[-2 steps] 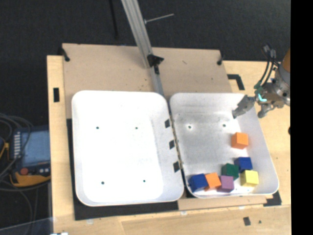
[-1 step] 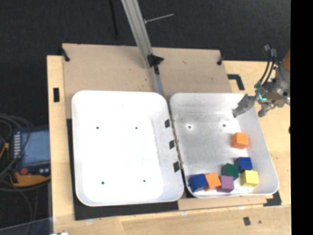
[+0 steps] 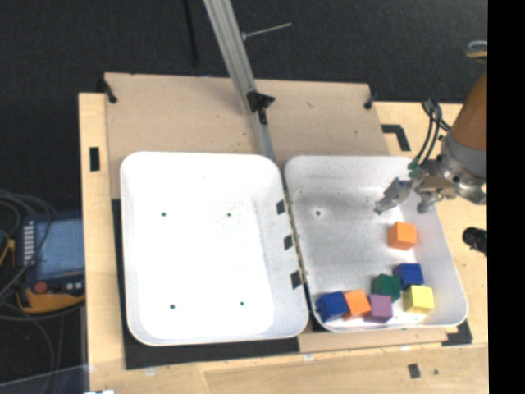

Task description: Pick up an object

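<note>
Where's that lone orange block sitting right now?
The orange block lies in the right-hand bin, near its right wall, apart from the cluster of blocks along the near edge. The gripper hangs just above it.

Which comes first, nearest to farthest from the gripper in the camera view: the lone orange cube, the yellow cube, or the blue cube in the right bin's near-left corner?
Measured from the gripper, above the right bin's far right part:
1. Lone orange cube, just below the gripper.
2. Yellow cube, near the bin's front right edge.
3. Corner blue cube, front left of that bin, farthest away.
</note>
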Robot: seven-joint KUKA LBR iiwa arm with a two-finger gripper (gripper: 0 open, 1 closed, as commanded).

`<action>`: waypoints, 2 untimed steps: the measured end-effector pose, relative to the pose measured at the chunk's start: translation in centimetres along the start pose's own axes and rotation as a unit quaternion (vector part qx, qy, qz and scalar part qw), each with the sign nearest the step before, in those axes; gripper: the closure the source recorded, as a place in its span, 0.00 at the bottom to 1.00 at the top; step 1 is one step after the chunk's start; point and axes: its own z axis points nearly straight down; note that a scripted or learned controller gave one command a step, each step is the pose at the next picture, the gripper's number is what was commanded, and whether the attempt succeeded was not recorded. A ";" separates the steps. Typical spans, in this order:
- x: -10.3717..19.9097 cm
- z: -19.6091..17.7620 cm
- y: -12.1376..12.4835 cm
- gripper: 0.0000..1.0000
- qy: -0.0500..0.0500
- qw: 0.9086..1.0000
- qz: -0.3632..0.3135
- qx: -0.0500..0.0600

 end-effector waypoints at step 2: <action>0.1 7.6 0.2 0.00 -0.005 1.000 0.000 -0.016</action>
